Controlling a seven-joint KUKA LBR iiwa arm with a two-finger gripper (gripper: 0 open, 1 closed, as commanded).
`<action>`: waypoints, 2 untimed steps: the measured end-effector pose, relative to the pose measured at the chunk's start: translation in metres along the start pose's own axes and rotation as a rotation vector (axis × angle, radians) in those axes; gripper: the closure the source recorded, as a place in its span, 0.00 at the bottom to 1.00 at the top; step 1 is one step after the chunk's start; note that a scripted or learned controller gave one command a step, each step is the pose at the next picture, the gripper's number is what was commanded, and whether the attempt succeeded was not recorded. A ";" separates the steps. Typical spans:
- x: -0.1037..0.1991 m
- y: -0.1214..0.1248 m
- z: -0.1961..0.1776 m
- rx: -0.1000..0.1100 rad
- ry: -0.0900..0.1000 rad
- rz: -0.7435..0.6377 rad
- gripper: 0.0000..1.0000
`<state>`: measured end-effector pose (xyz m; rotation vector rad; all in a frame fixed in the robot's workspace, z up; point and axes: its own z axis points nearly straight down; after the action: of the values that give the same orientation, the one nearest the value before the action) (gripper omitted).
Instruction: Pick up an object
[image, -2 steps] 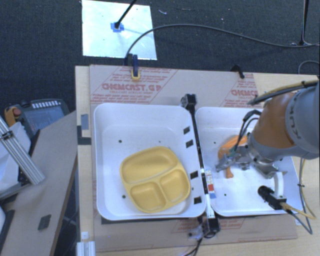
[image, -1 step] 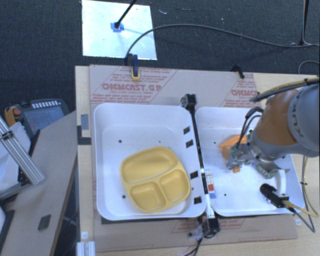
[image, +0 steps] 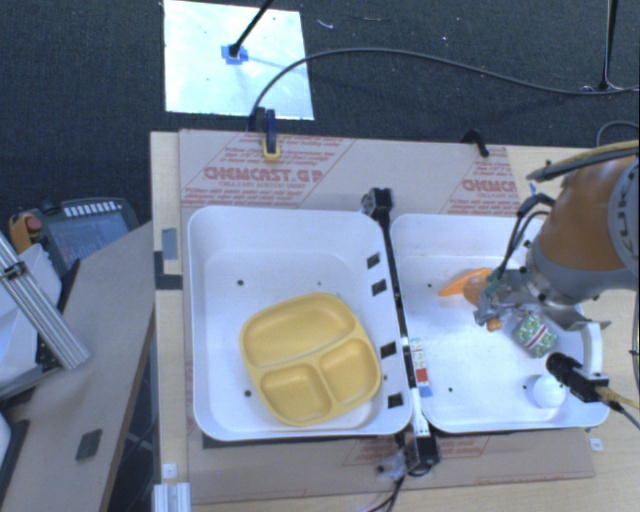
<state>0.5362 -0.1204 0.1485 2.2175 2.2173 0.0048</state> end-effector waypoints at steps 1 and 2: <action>-0.007 -0.006 -0.053 -0.001 0.000 0.000 1.00; -0.007 -0.005 -0.074 0.002 0.001 -0.004 1.00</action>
<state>0.5312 -0.1275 0.2222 2.2151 2.2228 0.0035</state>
